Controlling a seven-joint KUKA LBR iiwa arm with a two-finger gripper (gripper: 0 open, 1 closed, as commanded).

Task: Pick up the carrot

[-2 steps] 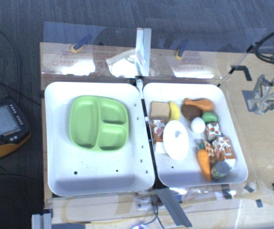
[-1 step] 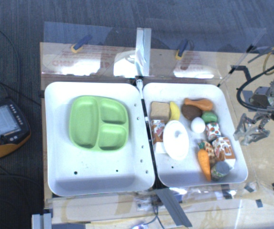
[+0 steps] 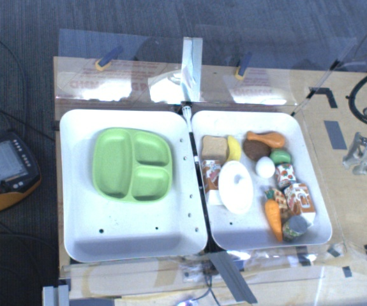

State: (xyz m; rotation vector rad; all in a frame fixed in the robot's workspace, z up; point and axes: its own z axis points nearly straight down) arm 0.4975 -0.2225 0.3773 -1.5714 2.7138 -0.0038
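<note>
Pincer state: can't tell. Carrot (image 3: 272, 220) lies at 5 o'clock in right bin (image 3: 311, 171), wedged between plate (image 3: 236, 187) and cartons (image 3: 298, 199), tight approach.

Arm pose: cannot be told from this standpoint. Wrist attitude: cannot be told. End effector state and position: cannot be told.
</note>
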